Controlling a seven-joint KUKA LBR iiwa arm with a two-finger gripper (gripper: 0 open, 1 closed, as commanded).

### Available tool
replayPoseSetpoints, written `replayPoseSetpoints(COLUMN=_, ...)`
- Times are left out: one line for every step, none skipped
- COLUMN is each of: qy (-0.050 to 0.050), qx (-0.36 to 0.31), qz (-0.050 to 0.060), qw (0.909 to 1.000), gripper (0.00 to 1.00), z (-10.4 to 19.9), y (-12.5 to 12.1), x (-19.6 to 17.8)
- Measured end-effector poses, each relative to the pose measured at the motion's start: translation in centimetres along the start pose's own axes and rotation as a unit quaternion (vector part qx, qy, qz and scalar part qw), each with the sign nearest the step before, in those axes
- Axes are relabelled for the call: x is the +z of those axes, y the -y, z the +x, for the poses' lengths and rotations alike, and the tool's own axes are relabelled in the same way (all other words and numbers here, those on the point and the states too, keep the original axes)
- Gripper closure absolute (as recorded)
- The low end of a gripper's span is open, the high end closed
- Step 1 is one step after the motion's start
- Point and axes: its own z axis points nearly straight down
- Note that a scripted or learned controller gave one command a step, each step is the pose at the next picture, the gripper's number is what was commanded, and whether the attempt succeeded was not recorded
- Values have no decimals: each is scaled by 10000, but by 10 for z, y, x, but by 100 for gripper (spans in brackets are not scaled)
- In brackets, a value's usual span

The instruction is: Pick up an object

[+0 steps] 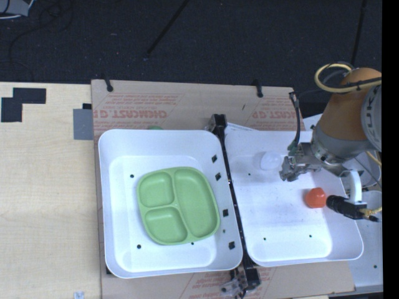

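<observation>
Because the orange piece [315, 197] sits low in the right bin [283, 238], near the right wall and just right of the gripper [290, 172], it looks like the likeliest target, though that is a guess. It reads as a small, rounded lump, about as wide as it is tall from this angle, so I cannot give it a clear long axis or say which way it points; the blur hides any rim or opening. The gripper hangs low over the bin floor and apart from the piece, with nothing visibly held, and I cannot tell whether it is wide or narrow. To the gripper's left, near the bin's back, lies a pale clear thing [269, 161], faint against the white floor and hard to outline. The risks follow from this layout. A rounded piece may roll or squirt sideways if it is closed on off-centre. A descent from the present spot would meet bare floor between the two things. The clear thing could be nudged unnoticed. Reaching toward the right wall may also crowd the arm [346, 120] against the rim. Further out, the left bin [118, 167] holds a green divided plate [177, 204], well apart from all this.
</observation>
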Motion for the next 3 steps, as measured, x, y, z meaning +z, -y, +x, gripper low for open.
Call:
replayPoseSetpoints(qy=5, qx=2, qz=-13, qw=10000, gripper=100, z=-3, y=-11, x=-56)
replayPoseSetpoints(qy=3, qx=-3, qz=-7, qw=10000, gripper=100, z=-5, y=-12, x=-99)
replayPoseSetpoints(qy=-11, qx=-11, qz=23, qw=10000, gripper=100, z=39, y=7, x=-99)
